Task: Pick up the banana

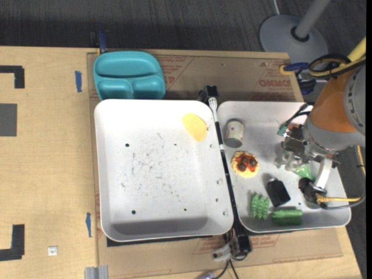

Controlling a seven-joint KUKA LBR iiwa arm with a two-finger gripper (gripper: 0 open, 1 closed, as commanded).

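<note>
Banana (196, 127): one, yellow and stubby, lying in the left bin (116, 214) at its far right corner, close to the wall shared with the right bin (343, 211). Long axis slants from far-left to near-right; broader end toward the near right.

Gripper (290, 154): over the right part of the right bin, well apart from the banana; whether it is parted or closed cannot be made out.

Right bin also holds: grey cup (233, 132), small yellow round piece with red spots (245, 164), black block (278, 192), green spiky piece (260, 206), green cylinder (286, 215).

Teal tray (129, 74): behind the left bin.
</note>
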